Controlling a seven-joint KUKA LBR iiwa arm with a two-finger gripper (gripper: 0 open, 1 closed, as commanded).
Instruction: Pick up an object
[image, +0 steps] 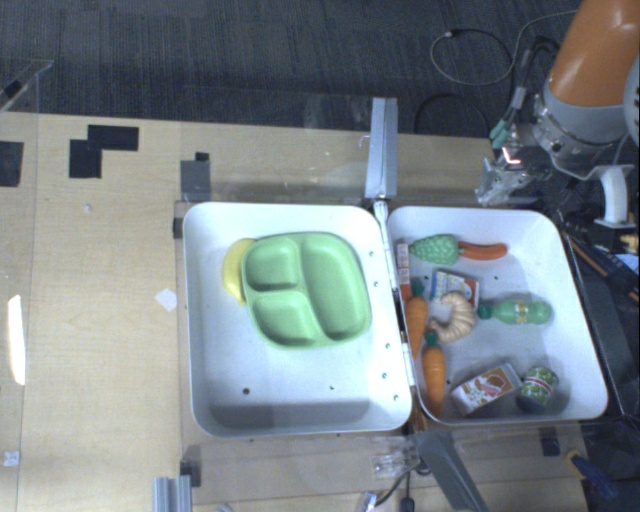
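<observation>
A: What's in the left bin (200, 330)?

B: 1 green divided tray (305, 288) with 3 compartments, lying flat, and a yellow piece (233, 270) showing from under its left edge.

A: And the right bin (580, 330)?

B: Along its left wall, 2 carrots end to end: carrot (415, 320) above, lower carrot (433, 370) below. Toward the back lies a toy carrot with a green top (455, 250). In the middle, a croissant (455, 315) rests on a small blue-edged box (458, 288). Just beside it to the right lies a green bottle (518, 313). Near the front wall sit a small carton (485, 388) and a green can (540, 385).

A: The gripper?

B: The gripper (503, 178) hangs over the bench just past the right bin's back rim, below the arm's orange band (600, 50). Nothing is between its fingers; whether the jaws are wide or narrow I cannot tell.
</observation>
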